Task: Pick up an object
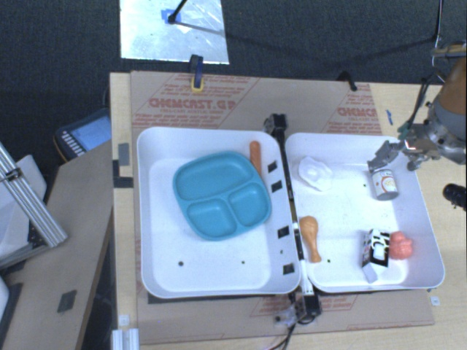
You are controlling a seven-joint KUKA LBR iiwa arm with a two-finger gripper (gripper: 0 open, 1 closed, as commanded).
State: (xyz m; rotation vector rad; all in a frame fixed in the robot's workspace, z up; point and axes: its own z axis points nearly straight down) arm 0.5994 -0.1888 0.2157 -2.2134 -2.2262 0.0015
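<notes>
The arm (451, 100) is reaching in from the right, and its gripper (384, 157) is hanging over the far right corner of the right bin (423, 217). The claw is sitting just above a small grey can (384, 183), which is lying near the bin's right wall. From this angle I cannot tell whether the claw is apart or together, and nothing is showing between it.

Elsewhere in the right bin, a white lump (314, 173) is resting near the far left corner. An orange drumstick (311, 238) is lying close to the left wall, pointing toward the near edge. At the near right, a black-and-white box (375, 249) is sitting with a pink toy (400, 246) touching its right side.

Over in the left bin (157, 254), a blue tray (222, 194) with three compartments is lying flat, tilted a little. A thin orange stick (255, 157) is lying just beyond the tray's far right corner, near the divider between the bins.
</notes>
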